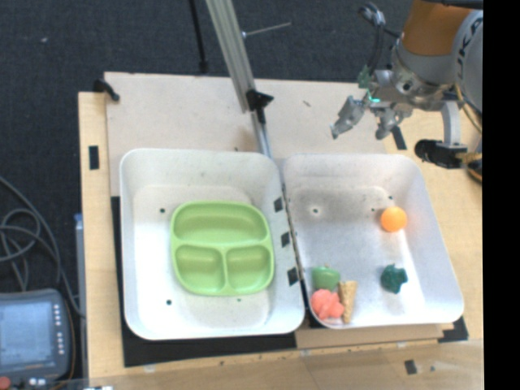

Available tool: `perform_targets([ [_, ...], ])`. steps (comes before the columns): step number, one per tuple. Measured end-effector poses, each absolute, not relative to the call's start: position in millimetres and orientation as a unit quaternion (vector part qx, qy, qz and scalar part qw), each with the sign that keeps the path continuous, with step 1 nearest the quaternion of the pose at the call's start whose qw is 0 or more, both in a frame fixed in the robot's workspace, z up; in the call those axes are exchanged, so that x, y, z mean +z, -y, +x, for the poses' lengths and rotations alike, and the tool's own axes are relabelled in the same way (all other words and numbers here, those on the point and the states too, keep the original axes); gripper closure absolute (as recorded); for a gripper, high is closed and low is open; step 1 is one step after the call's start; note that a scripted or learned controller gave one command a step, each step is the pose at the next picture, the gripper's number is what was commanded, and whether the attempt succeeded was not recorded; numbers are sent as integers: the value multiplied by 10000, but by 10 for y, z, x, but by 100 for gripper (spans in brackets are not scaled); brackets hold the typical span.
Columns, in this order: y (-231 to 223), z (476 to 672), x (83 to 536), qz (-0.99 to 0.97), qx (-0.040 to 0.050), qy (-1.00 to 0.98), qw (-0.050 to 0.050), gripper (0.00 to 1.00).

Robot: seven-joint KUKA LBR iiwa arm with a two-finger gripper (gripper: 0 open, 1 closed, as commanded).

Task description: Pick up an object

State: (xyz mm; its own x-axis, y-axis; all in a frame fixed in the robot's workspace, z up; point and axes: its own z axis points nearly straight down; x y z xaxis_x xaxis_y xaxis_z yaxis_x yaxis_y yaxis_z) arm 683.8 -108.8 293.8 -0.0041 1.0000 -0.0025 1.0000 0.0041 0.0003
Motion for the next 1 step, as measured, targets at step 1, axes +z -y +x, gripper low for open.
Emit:
perform_targets([
  [1,1160,6776,2479,7073,-18,-7069,-2,0],
])
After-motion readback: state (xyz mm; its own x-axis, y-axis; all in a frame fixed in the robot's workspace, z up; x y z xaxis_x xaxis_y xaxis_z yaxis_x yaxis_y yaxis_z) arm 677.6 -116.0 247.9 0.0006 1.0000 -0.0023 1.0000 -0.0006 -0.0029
